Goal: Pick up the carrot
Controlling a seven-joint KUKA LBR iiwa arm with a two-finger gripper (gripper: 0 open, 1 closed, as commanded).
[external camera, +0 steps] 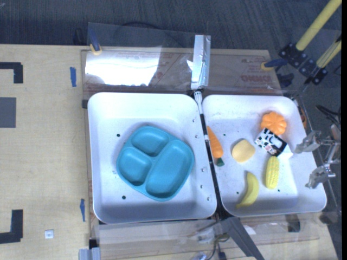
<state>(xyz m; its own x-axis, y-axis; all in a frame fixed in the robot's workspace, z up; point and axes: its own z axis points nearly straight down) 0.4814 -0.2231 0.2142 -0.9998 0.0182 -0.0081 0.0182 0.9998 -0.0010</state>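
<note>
Two white bins side by side on a bench, seen from above at a slant. The carrot [215,147] lies in the right bin [282,202], hard against its left wall and beside the divider between the bins; its long axis runs nearly parallel to that wall, tilted slightly, with the orange body toward the far side and the dark green end toward the near side. Bare floor separates the carrot from the pale yellow lump [243,150] to its right; on its wall side there is no free space. Further right lie a corn cob [271,171], a banana [249,189] toward the near edge, an orange pumpkin [274,122] toward the far edge, and a black-and-white patterned block [269,142] touching the pumpkin; its markings cannot be read. The left bin [103,112] holds a blue three-compartment tray [156,162] near its centre, with bare floor all round it. Metal parts at the right bin's right rim may be the gripper [317,158]; whether it is open or closed cannot be told. Red print on the board [255,69] behind the bins is too small to read.
</note>
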